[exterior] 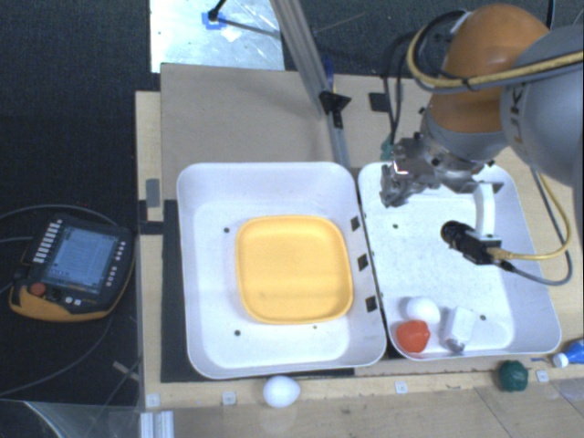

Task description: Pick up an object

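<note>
Hovering over the right bin (529, 336)'s far left corner, the hand (396, 190) is carrying nothing I can see; its grip state is unclear. Nothing is picked yet: an orange-red ball (412, 337), white ball (421, 310) and white block (457, 327) are lying at the near edge.

One fixed camera looks down at a slant from above the bench (274, 89). It takes in both white bins (205, 245) whole, from moderate height.
</note>
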### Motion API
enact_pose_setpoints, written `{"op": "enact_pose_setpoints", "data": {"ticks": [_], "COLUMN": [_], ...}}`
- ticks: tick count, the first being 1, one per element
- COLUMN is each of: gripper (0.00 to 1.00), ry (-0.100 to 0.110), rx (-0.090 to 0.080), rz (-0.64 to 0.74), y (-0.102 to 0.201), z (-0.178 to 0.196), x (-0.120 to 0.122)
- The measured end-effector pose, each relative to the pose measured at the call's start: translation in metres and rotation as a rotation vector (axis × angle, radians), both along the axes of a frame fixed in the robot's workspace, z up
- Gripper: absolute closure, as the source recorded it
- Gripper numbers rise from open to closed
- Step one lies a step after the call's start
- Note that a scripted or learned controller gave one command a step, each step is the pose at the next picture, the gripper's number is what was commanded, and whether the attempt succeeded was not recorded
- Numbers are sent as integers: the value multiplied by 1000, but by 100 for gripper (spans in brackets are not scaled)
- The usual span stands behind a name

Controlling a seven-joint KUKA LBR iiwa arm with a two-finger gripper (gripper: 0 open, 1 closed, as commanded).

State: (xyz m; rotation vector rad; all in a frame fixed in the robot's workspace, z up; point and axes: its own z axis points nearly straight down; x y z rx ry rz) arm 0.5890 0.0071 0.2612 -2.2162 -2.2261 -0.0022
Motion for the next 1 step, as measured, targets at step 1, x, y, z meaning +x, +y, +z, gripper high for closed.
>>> {"op": "enact_pose_setpoints", "data": {"ticks": [1], "gripper": [100], "ry": [1], "rx": [0], "rz": [-1], "y": [51], "z": [-7], "x": [12]}}
